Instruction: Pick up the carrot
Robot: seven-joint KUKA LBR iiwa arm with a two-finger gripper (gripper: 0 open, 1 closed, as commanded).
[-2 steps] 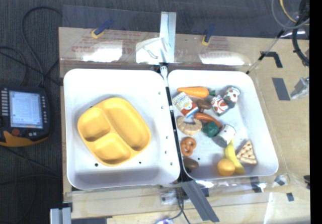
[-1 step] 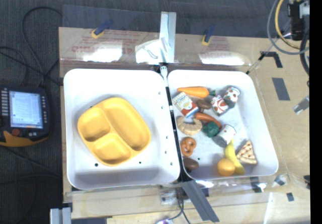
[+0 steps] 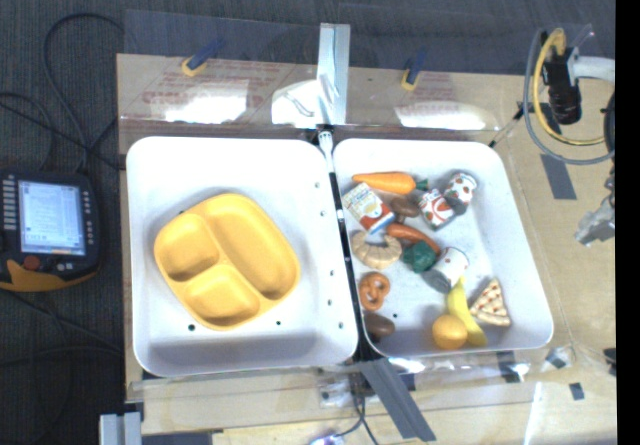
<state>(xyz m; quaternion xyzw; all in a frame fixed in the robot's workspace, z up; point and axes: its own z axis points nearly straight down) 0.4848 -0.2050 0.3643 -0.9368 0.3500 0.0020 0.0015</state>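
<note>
The carrot (image 3: 383, 182) is orange with a small green top at its right end. It lies flat near the far wall of the right bin (image 3: 520, 233), in its far-left part. A small carton (image 3: 363, 204) lies just in front of it, and a brown item (image 3: 405, 203) sits by its green end.
Several toy foods crowd the right bin: a pretzel (image 3: 374, 287), a banana (image 3: 461, 305), an orange (image 3: 449, 333), a pizza slice (image 3: 489, 303), small cans (image 3: 447, 197) and a green piece (image 3: 421, 256). A yellow divided plate (image 3: 225, 258) lies in the left bin (image 3: 150, 173). Cables (image 3: 556, 83) hang at the far right.
</note>
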